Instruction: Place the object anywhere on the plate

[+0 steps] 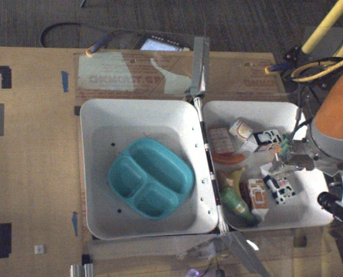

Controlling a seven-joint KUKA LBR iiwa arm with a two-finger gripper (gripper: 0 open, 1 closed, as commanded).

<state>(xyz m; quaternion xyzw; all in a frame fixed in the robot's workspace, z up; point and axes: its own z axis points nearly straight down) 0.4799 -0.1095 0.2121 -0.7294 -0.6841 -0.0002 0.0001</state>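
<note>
In the left bin (pixel 96 120) lies a teal plate (pixel 151 178), turned at a slant, with three compartments and nothing in any of them. It sits near the middle of the bin floor, a little toward the near side. The right bin (pixel 264 109) holds a heap of small things: a flat pinkish packet (pixel 220 139) against the dividing wall, a small white carton (pixel 241 129) beside it, a black-and-white box (pixel 268 137) further right, an orange-red item (pixel 228 157) below the packet, a yellow piece (pixel 235 176), a green object (pixel 237 204) at the near edge, an orange-and-white carton (pixel 257 196) next to it, and a black-and-white spotted box (pixel 279 189) near the arm. Which of these is the object to move cannot be told; all lie in the right bin, none on the plate.

The pincer (pixel 287 158) hangs over the right side of that bin, just above the spotted box; whether it is open or closed cannot be told, and nothing is seen in it.

Both bins rest on a light brown surface (pixel 33 154) with blue tape marks and black corner marks. Beyond it is dark carpet with cables.
</note>
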